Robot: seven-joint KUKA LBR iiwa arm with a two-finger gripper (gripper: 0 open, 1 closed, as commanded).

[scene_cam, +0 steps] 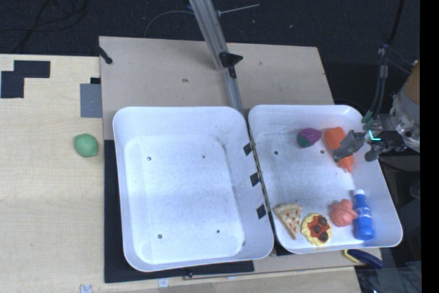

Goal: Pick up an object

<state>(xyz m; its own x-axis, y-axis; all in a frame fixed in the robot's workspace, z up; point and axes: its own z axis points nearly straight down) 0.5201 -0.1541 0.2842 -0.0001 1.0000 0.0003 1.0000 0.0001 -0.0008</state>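
Gripper (pixel 361 145) is hovering at the right bin's (pixel 288 121) right wall, fingers spread apart, straddling nothing, just beside a glossy orange carrot-shaped toy (pixel 336 141). Rounded purple toy (pixel 309 137) is sitting leftward; bare speckled floor is lying between.

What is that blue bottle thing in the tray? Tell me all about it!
The blue bottle is small and looks like plastic, with a white cap at its upper end and a bright blue body. It lies on its side in the right bin, near the bin's lower right corner, its cap pointing toward the far edge. Its left side rests against a pinkish-red lumpy toy. The gripper is higher up in the bin, apart from the bottle.
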